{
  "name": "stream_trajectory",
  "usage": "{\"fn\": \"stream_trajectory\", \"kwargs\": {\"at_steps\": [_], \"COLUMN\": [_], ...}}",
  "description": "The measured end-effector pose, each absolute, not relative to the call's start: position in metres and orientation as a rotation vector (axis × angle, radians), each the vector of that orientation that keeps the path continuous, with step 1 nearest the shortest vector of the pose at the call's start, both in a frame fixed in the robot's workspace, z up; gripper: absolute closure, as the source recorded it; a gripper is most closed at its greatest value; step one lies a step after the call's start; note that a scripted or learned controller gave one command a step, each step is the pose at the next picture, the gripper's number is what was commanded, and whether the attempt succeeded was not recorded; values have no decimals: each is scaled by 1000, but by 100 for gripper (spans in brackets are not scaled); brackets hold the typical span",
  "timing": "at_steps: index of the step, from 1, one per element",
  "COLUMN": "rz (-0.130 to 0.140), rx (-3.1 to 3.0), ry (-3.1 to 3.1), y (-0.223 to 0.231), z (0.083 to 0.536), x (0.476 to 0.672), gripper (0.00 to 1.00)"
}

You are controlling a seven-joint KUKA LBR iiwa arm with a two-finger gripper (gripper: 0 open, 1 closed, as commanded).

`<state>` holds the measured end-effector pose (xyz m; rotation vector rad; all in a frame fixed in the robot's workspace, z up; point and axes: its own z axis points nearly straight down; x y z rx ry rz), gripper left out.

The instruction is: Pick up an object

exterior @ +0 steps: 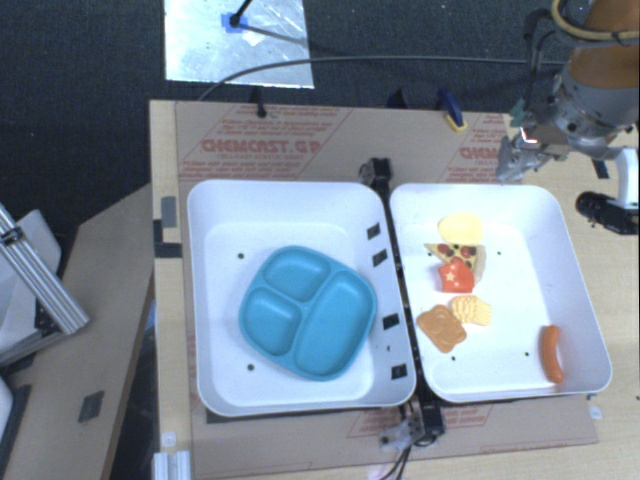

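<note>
Hovering over right bin's (575,258) far rim, tool (508,166), grip state unclear; toy food (457,273) well below-left.

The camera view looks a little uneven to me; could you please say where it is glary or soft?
In the camera view, the foil sheet beyond the bench glares brightest; the white bins are evenly lit with faint shadows; the arm's wrist at upper right looks soft, so the gripper is hard to read; the blue tray and toy foods stay fairly sharp.

Robotics lab: two white bins (400,200) sitting on cardboard-lined bench (300,133), cables (380,60) trailing over dark carpet, aluminium framing (35,278) standing alongside.
</note>
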<state>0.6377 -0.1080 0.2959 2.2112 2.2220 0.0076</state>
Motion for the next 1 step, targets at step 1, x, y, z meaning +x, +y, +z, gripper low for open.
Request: {"fn": "stream_trajectory", "kwargs": {"at_steps": [1], "rz": [3], "rx": [2211], "ry": [2230], "y": [-64], "z": [290], "x": [638], "gripper": [100]}}
